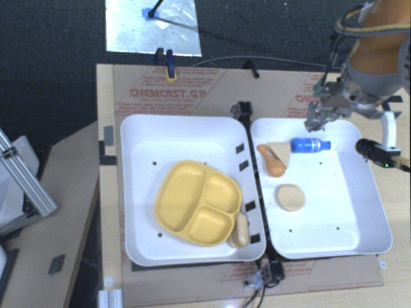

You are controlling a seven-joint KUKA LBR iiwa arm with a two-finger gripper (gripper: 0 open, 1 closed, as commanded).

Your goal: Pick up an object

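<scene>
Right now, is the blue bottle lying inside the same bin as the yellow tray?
No, the blue bottle lies in the right bin, while the yellow tray sits in the left bin.

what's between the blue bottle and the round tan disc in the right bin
In the camera view, just bare white bin floor lies between the blue bottle and the round tan disc; the orange carrot-like piece sits off to the left.

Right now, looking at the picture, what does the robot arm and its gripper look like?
The arm is bulky and rounded, grey with a broad orange band above the wrist. Dark cables loop around its upper part. The gripper is a small grey metal assembly, narrowing to two short fingers.
</scene>
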